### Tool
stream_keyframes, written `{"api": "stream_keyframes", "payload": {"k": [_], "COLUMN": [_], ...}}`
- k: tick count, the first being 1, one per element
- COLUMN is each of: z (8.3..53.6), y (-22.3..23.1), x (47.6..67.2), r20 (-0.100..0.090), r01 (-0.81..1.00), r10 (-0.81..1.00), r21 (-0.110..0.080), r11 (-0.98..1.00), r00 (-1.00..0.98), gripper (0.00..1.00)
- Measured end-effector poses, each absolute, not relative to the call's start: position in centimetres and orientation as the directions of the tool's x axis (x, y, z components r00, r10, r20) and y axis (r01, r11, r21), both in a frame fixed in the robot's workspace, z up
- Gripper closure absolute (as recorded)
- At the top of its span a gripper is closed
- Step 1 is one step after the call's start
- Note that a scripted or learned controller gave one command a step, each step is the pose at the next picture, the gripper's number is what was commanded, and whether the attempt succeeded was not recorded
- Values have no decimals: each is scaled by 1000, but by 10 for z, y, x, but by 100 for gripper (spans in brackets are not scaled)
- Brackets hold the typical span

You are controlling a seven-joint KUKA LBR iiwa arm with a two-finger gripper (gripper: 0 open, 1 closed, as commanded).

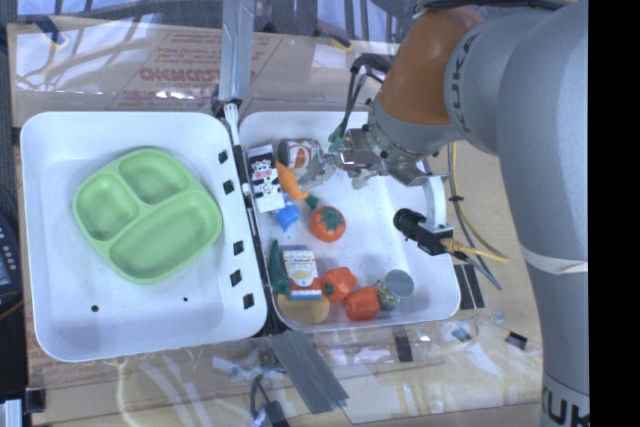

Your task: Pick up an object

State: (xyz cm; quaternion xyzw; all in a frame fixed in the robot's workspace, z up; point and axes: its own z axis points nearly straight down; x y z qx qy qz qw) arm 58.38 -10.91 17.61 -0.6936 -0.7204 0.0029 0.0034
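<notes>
My gripper (330, 162) hangs low over the back of the right bin (440, 260). Just left of it lie a small brown tin (297, 153) and an orange carrot (290, 182). In front of it sits a round orange fruit (327, 223). Also in this bin are a black-and-white carton (263, 183), a blue piece (288, 216), a small yellow-labelled box (299, 268), two red toy pieces (350, 293), a tan bun (305, 308), a grey can (397, 286) and a dark green item (274, 265). Nothing is visibly held.
The left bin (60, 305) holds a green divided plate (147, 212). A ridge with black clips (238, 245) separates the bins. The grey arm with its orange band (430, 65) covers the right bin's back right corner. Cardboard and tape lie behind the bins.
</notes>
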Motion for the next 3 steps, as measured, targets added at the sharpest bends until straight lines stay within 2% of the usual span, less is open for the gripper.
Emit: {"api": "stream_keyframes", "payload": {"k": [1,2,3], "z": [97,160,91], "y": [-112,-152,-140], "x": [600,583,552], "r20": [-6,-1,1], "r01": [989,995,989], "r10": [989,995,989], "r21": [8,-1,-3], "r11": [151,101,147], "r00": [-151,-101,-147], "gripper": [0,0,0]}}
